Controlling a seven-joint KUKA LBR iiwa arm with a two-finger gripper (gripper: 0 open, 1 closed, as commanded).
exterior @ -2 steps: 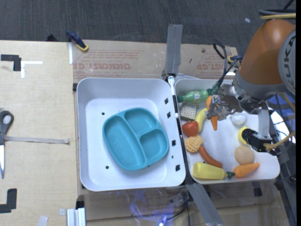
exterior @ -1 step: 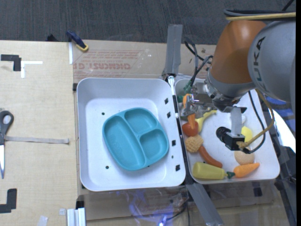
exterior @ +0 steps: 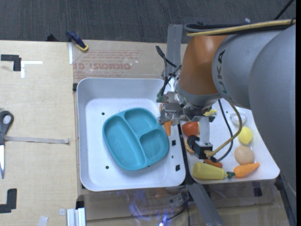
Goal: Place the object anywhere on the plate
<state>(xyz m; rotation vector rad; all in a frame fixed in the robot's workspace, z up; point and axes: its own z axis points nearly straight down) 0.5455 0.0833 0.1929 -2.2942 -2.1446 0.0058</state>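
The blue plate lies in the left bin, three compartments up, with bare white floor all round it, widest toward the far left corner. The tool hangs over the wall between the two bins, just beside the plate's right rim; the arm covers much of the right bin. A small orange object shows below the tool, long axis roughly near-far; whether the tool is clenched on it cannot be told. A yellow corn cob, carrot, egg and lemon lie along the right bin's near side.
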